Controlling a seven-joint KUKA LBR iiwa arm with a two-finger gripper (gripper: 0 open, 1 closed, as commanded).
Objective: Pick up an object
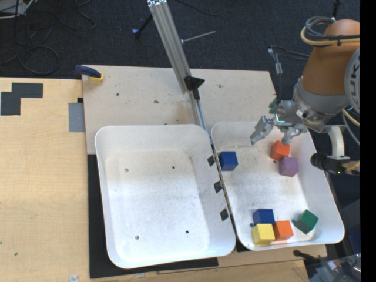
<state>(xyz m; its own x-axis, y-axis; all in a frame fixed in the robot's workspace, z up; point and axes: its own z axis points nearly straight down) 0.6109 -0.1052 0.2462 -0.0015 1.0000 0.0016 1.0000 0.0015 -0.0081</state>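
The gripper [274,132] hangs over the far part of the right bin [329,207], its two grey fingers [259,131] spread apart with nothing between them. One finger angles out toward the left bin, the other [291,135] points down just above the orange cube [279,151], which lies right below the gripper, a little toward the arm's side; whether that fingertip touches the cube cannot be told. Just beyond the orange cube, farther toward the near rim, a purple cube [288,166] sits touching or almost touching it.

Off to the gripper's other side, toward the wall between the bins, a blue cube [228,160] rests alone, near that wall and well apart from the gripper.

Far from the gripper, by the near rim of the same bin, a cluster of blocks lies together: a dark blue cube [264,217], a yellow cube [263,234] just in front of it, a second orange cube [283,230] beside the yellow one, and a green cube [306,221] tilted near the corner.

Farther still, across the wall, lies the left bin [111,157], its white floor speckled with dark marks. Behind the gripper, away from the bins, a slanted aluminium rail [171,43] rises from the bench, and a small blue-and-yellow clamp [89,72] sits at the far left corner of the board.
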